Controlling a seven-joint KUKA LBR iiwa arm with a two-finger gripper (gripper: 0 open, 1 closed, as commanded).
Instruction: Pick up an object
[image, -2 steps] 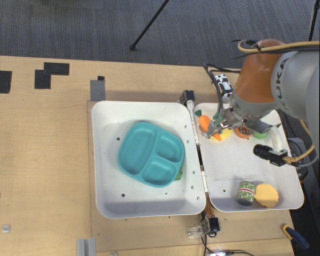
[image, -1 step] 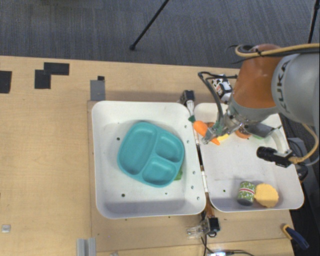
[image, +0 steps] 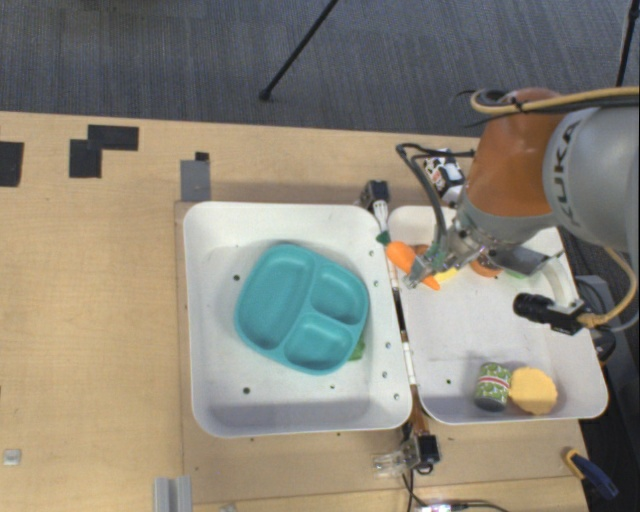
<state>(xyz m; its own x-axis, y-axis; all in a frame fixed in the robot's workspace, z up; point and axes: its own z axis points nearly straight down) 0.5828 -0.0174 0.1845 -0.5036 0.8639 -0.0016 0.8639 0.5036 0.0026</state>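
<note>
Jaws at upper left of the right bin, whether released or clenched cannot be told, touching an orange carrot-like object. Teal divided plate in left bin.

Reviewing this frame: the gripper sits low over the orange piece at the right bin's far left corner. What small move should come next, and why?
Probably a short, straight lift to test the grasp. The gripper is down at the orange carrot-like toy, which lies against the right bin's inner wall, partly under the wrist. Whether the toy sits between the fingers cannot be seen, so only rising would tell.
</note>
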